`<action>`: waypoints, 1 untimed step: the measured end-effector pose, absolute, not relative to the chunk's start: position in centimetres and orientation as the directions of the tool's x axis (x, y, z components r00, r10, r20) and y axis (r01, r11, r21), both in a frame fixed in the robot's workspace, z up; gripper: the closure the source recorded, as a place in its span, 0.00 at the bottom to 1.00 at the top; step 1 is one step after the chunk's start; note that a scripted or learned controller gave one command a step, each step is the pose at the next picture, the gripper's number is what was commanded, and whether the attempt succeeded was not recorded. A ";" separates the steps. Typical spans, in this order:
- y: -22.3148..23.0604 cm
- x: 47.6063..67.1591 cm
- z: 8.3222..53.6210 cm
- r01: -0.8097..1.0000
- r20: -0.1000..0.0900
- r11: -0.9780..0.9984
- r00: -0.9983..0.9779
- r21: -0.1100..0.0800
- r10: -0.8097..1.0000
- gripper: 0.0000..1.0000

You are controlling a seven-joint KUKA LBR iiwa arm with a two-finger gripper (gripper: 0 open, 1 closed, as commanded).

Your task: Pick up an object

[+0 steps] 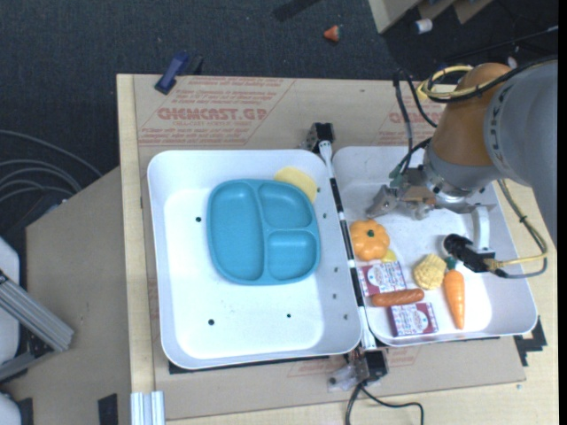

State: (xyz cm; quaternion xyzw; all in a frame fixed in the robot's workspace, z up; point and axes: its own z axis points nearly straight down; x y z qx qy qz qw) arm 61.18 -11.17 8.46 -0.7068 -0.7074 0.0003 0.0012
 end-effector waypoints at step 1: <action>-9.4 56.5 8.4 1.000 0.001 0.000 0.000 -0.002 1.000 0.00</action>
